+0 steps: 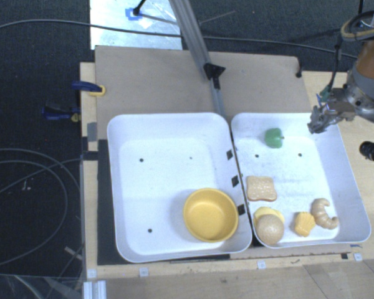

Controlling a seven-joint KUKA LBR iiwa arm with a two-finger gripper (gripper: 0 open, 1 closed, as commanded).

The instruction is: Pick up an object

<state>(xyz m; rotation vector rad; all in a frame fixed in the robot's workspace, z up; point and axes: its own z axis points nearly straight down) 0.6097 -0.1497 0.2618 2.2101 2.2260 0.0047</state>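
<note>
My gripper (318, 121) hangs over the far right corner of the right bin (352, 185), just above its upper rim. My grey arm (369, 80) with its orange band comes in from the right edge. Whether the gripper is apart or together I cannot tell — its tip is a small dark blur from this height. Nothing shows between its tips.

Right bin contents:
- Green object (273, 137), small and rounded, in the far part of the bin, left of my gripper and apart from it. The nearest item to me.
- Slice of toast (261, 189), lying flat near the bin's left wall, about midway down.
- Pale round bun-like object (270, 227) in the near left corner, with a yellow piece (266, 214) touching its far side.
- Small yellow object (303, 223), ridged, near the front wall.
- Tan croissant-shaped object (324, 213) just beside the yellow one, on its right — curved, close to touching it.

Left bin (131, 142): one yellow bowl (210, 214), upright, in the near right corner close to the divide between the bins.

The bins sit edge to edge on a brown board (156, 80). A slanted grey pole (193, 30) crosses the board down toward the bins' shared edge. Blue and yellow clamps (81, 98) grip the board's left side.
</note>
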